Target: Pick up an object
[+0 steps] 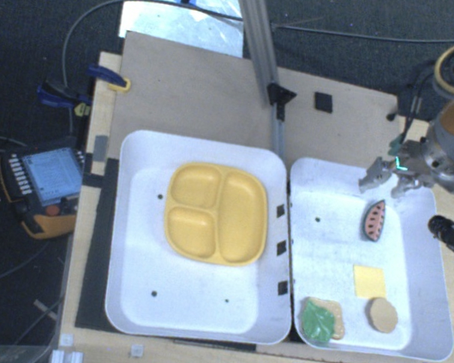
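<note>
Tray, yellow and three-welled, lies in my left bin. In the right bin I see a green-topped piece, a yellow square, a round biscuit and, nearest the arm, a watermelon slice. My gripper hovers above the bin's far rim, jaws spread, holding nothing. I'd judge the risk a descent clipping that rim, or the flat slice sliding away.

floor: dark carpet | bench: tan board | cables trailing left (bright patch at top)
</note>
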`<state>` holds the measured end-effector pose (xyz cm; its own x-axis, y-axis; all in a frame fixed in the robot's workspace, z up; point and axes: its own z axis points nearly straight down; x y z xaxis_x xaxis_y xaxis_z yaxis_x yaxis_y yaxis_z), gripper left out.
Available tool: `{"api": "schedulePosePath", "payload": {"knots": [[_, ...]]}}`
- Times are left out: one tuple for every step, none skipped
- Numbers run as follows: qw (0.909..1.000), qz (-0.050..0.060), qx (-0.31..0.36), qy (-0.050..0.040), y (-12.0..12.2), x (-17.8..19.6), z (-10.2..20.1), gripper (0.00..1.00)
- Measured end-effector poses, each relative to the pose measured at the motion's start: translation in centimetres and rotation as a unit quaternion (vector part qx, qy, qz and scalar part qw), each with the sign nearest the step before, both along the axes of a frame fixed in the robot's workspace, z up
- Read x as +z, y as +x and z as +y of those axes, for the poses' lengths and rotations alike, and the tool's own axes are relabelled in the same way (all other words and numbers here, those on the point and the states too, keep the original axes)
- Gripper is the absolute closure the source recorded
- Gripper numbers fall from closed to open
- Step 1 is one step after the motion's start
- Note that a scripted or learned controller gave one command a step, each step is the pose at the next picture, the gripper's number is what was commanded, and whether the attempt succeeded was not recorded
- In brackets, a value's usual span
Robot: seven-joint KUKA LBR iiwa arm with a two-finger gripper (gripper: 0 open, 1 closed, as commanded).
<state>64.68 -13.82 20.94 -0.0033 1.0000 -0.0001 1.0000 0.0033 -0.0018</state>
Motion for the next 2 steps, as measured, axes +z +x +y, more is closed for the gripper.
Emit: {"api": "schedulePosePath", "payload": {"knots": [[1.0,-0.002,0.0,-0.0002,0.1,0.2,0.0,0.0],[1.0,0.0,0.002,0.0,0.4,-4.1,0.5,0.0]]}}
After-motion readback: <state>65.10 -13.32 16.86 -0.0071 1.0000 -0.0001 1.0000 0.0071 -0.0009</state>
